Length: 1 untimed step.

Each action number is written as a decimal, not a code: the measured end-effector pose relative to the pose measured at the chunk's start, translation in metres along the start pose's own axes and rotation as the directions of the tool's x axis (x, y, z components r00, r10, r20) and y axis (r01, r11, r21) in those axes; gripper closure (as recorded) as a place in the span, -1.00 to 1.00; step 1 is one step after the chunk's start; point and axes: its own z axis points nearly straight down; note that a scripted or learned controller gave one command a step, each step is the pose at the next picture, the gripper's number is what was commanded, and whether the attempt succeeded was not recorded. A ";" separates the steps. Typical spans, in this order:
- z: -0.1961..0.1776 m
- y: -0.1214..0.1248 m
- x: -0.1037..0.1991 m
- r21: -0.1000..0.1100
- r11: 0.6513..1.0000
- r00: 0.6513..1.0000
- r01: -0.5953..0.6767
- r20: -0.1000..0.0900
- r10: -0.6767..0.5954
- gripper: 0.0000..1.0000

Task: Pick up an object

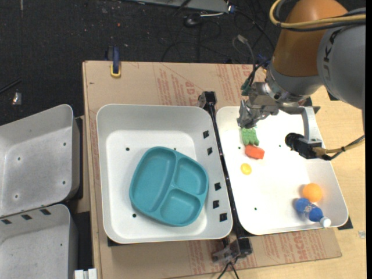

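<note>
My gripper [249, 120] hangs over the back left part of the right bin [279, 217], directly above a small green toy [250, 136]. Its tips sit just over the toy's top edge, and nothing shows between them. An orange-red piece [254, 151] lies right in front of the green toy, and a small yellow piece [246, 168] lies a little nearer the front. At the bin's front right corner rest an orange ball [313, 191] and a blue object [308, 208] with a white cap.
The left bin [113, 121] holds a teal divided plate [168, 185]. A black divider strip [216, 156] runs between the two bins. A white lid [35, 150] lies off the bench at the left.
</note>
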 end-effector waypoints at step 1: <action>0.014 0.004 0.062 0.001 1.000 1.000 0.000 0.000 0.000 1.00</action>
